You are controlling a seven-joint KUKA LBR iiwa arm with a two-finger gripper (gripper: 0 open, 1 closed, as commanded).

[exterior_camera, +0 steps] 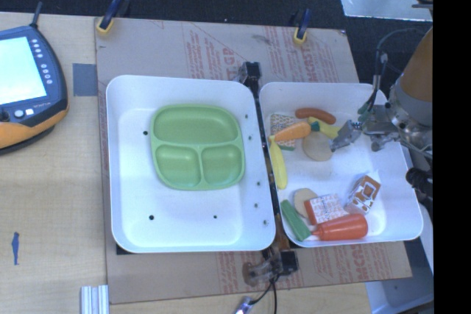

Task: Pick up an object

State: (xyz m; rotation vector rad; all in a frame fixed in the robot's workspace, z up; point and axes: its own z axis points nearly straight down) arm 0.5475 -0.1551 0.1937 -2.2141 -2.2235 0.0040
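I am seeing the green divided plate [197,145] sitting in the left bin [125,165], while the toy food is crowding the right bin [401,228]: banana [278,165], carrot [293,132], sausage [315,115]. The gripper [352,133] is hovering right of centre, over the round tan piece [318,149], fingers apparently parted and holding nothing. Neighbours so close are risking a glancing, failed grasp.

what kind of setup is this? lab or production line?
Most likely a robot lab's grasping test bench, not a production line. Two white bins sit on a board clamped to the bench, one holding a green divided plate, the other toy food like a carrot. A teach pendant lies alongside.
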